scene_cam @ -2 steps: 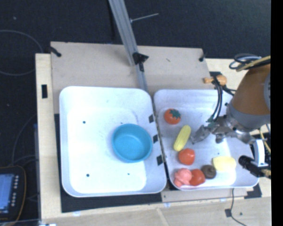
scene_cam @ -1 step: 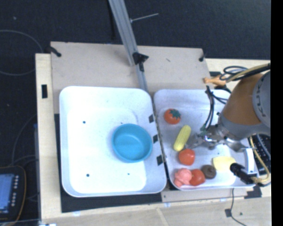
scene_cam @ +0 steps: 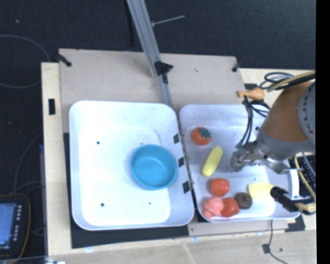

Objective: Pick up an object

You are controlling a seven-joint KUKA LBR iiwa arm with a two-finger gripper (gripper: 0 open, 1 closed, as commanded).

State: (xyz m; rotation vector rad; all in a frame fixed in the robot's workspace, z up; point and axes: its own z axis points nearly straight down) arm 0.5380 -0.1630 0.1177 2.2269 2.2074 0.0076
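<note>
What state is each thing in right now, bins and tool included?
Blue bowl: upright in the left bin, nothing visible inside.
Tomato: lying free in the right bin.
Corn: lying free, left of the tool.
Tool: low over the right bin, nothing seen in it.
Red, pink, brown and yellow items: lying along the right bin's near edge.

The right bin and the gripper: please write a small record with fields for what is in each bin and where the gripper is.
left bin: blue bowl
right bin: tomato, yellow corn, red fruit, pink item, small red item, brown ring, pale yellow block
gripper: over right bin, right of the corn
fingers: cannot tell
</note>
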